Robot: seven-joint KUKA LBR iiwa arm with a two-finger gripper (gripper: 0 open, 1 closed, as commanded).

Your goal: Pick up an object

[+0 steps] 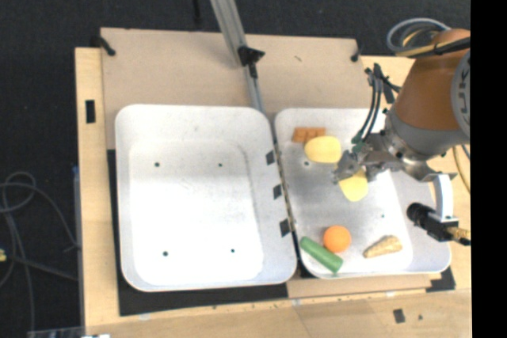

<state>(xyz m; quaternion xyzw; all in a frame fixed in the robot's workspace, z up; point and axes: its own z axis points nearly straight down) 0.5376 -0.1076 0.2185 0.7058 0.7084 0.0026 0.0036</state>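
Observation:
My gripper (353,170) hangs over the middle of the right bin (313,198), reaching in from the right. A small yellow rounded object (355,188) sits right at its tip, partly covered by it; whether it is gripped or just lying under the gripper is unclear. A larger yellow oval object (322,149) lies just up and left of the gripper, next to an orange-brown flat piece (309,134). Toward the bin's front lie an orange ball (337,238), a green cylinder (321,255) and a tan wedge (383,247).
The left bin (194,194) stands beside the right one, their walls meeting near the centre. A metal pole (226,4) slants up from the back edge between the bins. Cables lie at the far left, off the bench.

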